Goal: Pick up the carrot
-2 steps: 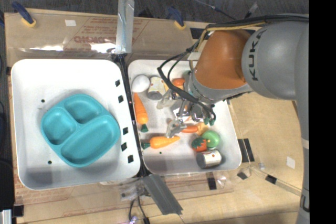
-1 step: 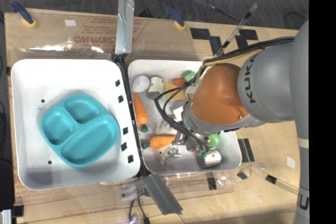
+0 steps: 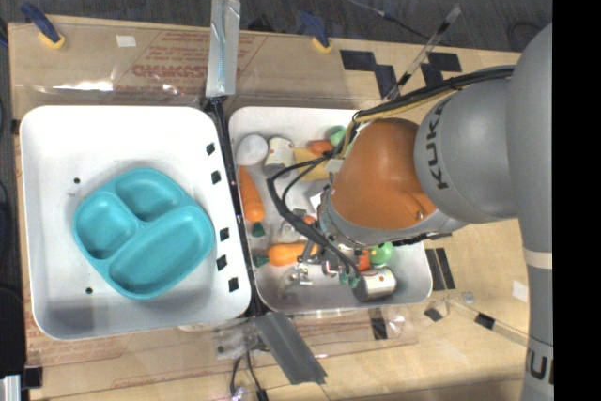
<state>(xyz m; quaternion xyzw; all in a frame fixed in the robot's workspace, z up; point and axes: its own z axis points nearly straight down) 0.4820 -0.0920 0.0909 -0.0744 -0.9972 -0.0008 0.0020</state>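
The grey arm [image 3: 470,155] reaches in from three o'clock over the right bin [image 3: 282,122]. A teal divided plate [image 3: 141,230] sits in the left bin [image 3: 56,136]. The carrot [image 3: 252,195] lies along the right bin's nine o'clock wall. The gripper [image 3: 315,269] hangs at six o'clock of it; finger state cannot be told.

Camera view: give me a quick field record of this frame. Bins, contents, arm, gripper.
left bin: holds a blue divided plate
right bin: small toy foods, crowded
carrot: long orange piece by the right bin's left wall, lying free
arm: over the right bin, covering much of it
gripper: low near the bin's front, beside another orange piece
grasp: finger state hidden; nothing seen held
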